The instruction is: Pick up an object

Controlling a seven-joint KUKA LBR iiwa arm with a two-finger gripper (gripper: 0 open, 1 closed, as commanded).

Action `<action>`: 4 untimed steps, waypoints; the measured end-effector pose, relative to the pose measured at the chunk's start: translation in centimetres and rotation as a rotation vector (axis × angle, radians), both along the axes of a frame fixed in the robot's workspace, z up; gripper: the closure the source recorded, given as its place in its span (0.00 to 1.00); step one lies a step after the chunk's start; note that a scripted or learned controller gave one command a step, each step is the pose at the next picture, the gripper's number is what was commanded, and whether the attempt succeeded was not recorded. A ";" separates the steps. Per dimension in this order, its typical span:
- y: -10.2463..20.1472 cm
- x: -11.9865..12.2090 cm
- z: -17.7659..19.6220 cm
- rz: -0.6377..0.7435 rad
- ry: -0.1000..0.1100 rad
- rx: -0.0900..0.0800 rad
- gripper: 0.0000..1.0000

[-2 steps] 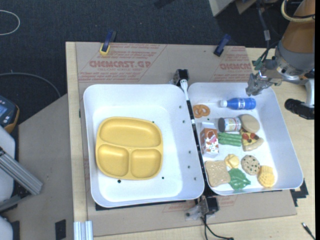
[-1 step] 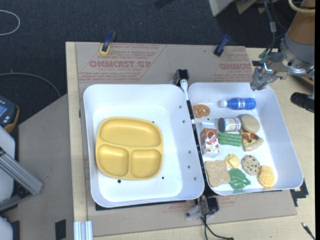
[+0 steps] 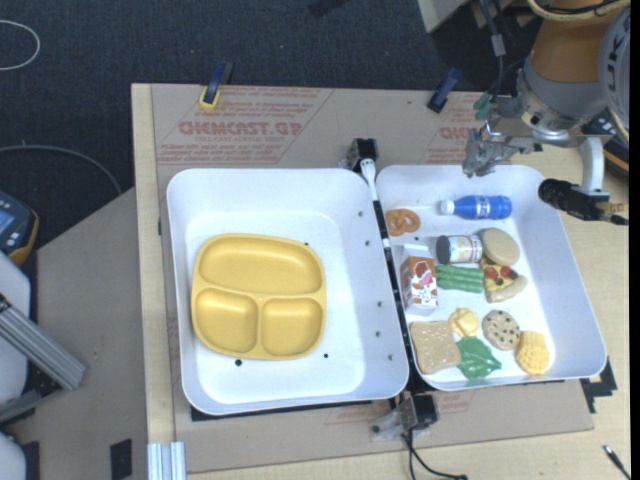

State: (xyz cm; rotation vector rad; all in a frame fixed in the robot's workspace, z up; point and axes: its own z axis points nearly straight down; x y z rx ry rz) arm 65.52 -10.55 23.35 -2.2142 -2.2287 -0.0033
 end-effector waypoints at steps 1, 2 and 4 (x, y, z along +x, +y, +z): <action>5.1 0.1 -1.2 -0.001 0.004 0.001 1.00; 11.0 0.7 -1.9 0.000 0.002 0.001 1.00; 11.5 1.3 -1.3 -0.006 0.004 -0.002 1.00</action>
